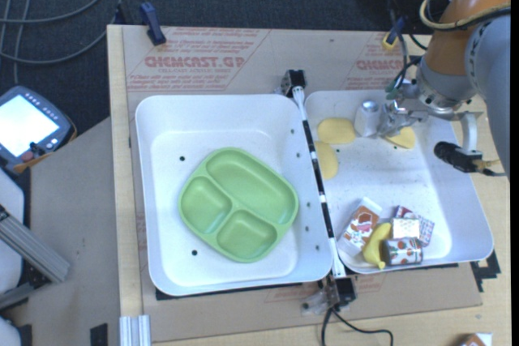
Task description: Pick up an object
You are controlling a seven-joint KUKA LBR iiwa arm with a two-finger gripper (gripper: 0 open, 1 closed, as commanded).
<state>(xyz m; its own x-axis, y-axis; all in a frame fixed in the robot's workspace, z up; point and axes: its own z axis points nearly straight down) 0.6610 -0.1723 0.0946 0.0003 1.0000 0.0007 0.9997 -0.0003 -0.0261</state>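
Observation:
My gripper reaches down into the far part of the right bin. It sits just right of a small silver can and directly above a yellow piece. Two more flat yellow pieces lie at the bin's left side, one near the can and one closer to the divider. In the bin's near corner a yellow banana lies among small printed cartons. I see nothing lifted by the gripper.
The left bin holds a green divided plate. A black clamp sits at the far end of the divider between the bins. A black part juts out below the arm over the right bin.

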